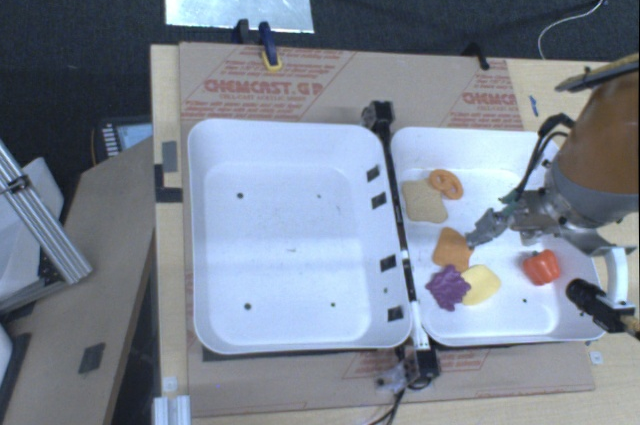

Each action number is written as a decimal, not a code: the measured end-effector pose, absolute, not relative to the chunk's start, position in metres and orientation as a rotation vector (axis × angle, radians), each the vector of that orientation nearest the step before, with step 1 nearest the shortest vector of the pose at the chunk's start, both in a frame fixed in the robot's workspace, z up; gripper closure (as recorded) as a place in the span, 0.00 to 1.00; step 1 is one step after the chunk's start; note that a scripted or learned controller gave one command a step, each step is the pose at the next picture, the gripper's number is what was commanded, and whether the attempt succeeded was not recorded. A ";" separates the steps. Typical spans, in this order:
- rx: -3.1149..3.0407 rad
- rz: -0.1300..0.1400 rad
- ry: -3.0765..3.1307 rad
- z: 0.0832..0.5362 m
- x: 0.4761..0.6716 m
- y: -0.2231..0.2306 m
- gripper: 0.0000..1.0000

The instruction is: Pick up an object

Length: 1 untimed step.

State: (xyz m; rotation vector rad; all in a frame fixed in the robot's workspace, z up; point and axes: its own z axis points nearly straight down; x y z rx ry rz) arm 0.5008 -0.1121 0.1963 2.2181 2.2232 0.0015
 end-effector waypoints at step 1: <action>2.214 0.004 2.224 0.207 0.502 -0.112 1.00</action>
